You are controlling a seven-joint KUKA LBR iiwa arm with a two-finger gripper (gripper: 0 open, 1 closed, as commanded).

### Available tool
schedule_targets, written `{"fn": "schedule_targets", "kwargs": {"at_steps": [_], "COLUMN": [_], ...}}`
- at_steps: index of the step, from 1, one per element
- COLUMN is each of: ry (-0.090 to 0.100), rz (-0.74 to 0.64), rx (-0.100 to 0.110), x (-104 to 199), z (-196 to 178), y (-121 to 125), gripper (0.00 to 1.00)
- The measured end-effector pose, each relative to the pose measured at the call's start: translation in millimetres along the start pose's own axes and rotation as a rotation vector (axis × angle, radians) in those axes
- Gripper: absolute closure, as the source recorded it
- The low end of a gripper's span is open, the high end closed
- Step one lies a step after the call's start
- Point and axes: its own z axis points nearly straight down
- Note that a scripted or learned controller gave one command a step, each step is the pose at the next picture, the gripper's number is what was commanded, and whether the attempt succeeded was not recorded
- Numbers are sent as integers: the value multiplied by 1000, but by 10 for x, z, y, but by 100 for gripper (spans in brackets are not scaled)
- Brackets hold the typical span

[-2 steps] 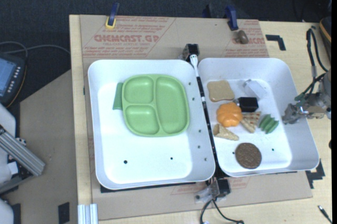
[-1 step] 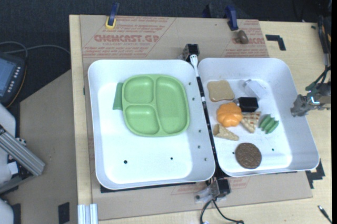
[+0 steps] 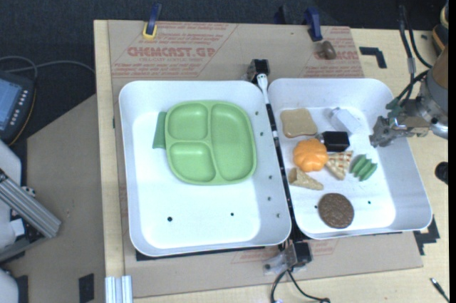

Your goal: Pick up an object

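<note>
Over the right bin's [image 3: 406, 173] three o'clock rim hover the jaws [image 3: 379, 135], whose opening I cannot tell, holding nothing visible, while the nearest object, the green pea pod [image 3: 363, 167], lies toward seven o'clock, its long axis slanted.

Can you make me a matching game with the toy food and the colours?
Things:
1. divided plate
2. pumpkin
3. round cookie
4. toast slice

Colours and places:
A. orange, middle of the right bin
B. tan, upper left part of the right bin
C. light green, in the left bin
D. dark brown, near the front of the right bin

Pairs: 1-C, 2-A, 3-D, 4-B
</note>
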Motion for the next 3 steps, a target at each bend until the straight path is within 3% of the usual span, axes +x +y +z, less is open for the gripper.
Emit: {"fn": "schedule_targets", "kwargs": {"at_steps": [3], "ry": [1], "rz": [0], "rx": [2], "x": [1646], "z": [146], "y": [523], "gripper": [100]}}
